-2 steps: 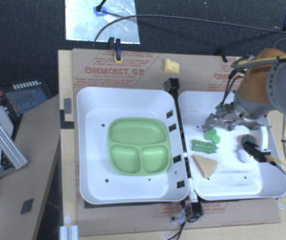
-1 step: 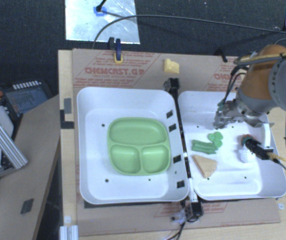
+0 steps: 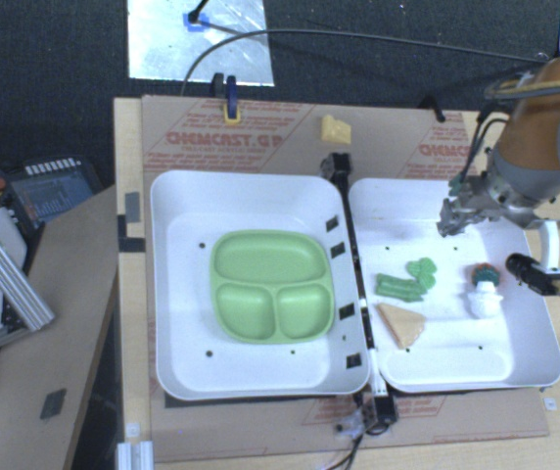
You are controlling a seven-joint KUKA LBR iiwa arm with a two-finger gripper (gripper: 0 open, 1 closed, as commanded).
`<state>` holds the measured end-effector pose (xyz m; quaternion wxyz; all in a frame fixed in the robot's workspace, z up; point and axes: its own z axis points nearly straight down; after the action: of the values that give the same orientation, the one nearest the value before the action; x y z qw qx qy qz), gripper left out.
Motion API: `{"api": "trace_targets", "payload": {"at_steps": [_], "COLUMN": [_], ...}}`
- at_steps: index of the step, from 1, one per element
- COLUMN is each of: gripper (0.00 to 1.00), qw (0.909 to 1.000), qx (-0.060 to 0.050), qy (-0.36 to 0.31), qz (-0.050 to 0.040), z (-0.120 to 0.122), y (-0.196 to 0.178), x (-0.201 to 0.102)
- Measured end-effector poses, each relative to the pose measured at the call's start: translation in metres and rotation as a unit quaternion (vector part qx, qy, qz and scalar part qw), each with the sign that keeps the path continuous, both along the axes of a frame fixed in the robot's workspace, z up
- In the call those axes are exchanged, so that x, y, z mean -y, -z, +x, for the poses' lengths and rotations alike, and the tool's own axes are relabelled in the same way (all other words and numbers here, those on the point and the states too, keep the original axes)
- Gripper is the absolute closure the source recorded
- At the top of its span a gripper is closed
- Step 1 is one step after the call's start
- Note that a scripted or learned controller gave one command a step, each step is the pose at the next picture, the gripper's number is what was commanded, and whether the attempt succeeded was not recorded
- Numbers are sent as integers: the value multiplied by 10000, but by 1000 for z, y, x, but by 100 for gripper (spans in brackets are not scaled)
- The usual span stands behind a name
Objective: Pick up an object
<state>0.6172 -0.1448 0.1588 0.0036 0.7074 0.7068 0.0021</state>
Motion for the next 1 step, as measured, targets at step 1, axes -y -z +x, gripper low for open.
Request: {"api": "trace_targets", "payload": {"at_steps": [1], "gripper": [100], "qw": [10000], "qx": [0], "qy": [-2], "qz": [-2], "z": [4], "y": [-55], "x": [11]}}
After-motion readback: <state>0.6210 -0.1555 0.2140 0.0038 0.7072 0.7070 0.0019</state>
